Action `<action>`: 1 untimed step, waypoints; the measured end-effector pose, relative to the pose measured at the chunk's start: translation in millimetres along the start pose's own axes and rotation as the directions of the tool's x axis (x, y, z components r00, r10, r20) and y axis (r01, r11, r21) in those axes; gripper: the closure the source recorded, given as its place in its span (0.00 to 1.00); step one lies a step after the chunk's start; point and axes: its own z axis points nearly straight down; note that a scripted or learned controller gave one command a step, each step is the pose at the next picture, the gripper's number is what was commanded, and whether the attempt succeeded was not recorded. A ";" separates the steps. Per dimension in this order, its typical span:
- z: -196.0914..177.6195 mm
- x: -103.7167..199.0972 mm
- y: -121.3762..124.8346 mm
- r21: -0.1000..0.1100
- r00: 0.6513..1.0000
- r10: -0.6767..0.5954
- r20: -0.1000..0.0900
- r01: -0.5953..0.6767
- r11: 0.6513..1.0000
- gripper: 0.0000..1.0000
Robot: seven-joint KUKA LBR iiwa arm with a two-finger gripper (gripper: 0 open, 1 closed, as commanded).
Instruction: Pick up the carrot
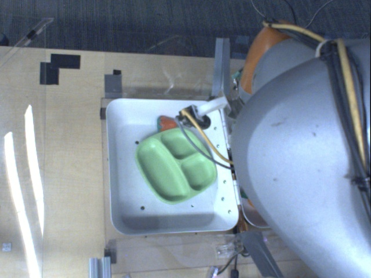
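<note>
The grey arm reaches in from the right across the table, its bulk over the right side and its wrist end tipped down over the far right corner of the white bin. Its working end is hidden there, so we cannot tell how far open it is or whether it has hold of anything. The green divided plate lies mid-bin. The carrot peeks out at the plate's far rim, just left of the wrist end and close by. Too little of it shows to judge its long axis.
</note>
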 end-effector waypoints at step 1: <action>-23.0 41.0 104.3 0.000 0.999 0.033 -0.001 -0.033 0.999 1.00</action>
